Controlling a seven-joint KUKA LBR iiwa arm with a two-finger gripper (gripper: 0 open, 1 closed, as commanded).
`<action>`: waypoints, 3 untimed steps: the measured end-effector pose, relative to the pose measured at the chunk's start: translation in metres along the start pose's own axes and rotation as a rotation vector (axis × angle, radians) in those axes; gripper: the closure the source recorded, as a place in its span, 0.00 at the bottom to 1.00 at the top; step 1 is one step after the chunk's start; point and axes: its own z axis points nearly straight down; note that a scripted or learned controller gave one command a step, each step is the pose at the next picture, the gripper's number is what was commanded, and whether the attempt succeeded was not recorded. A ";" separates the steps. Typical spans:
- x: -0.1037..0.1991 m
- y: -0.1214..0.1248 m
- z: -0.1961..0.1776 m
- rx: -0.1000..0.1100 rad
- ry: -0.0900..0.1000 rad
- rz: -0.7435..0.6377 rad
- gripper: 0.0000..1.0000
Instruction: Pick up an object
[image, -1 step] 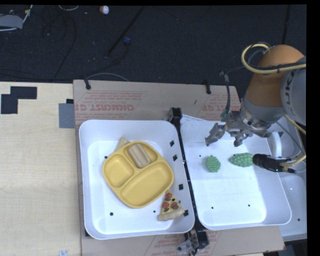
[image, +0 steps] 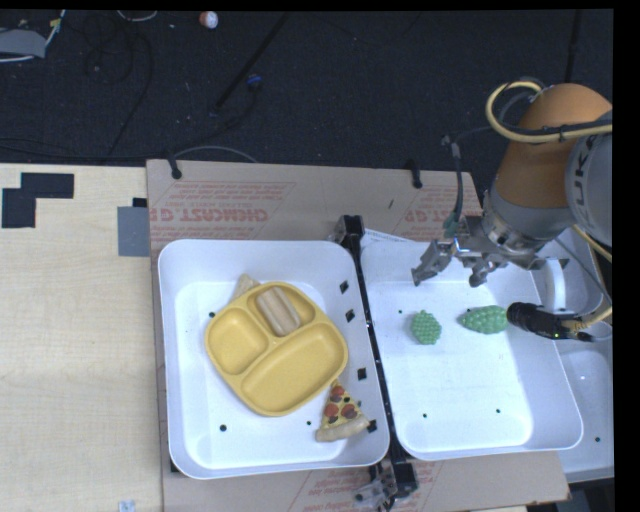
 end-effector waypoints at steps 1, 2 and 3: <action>-0.003 -0.004 0.044 0.002 0.000 0.001 0.00; -0.009 -0.010 0.104 0.004 0.000 0.001 0.00; -0.008 -0.010 0.127 0.002 0.000 0.001 0.00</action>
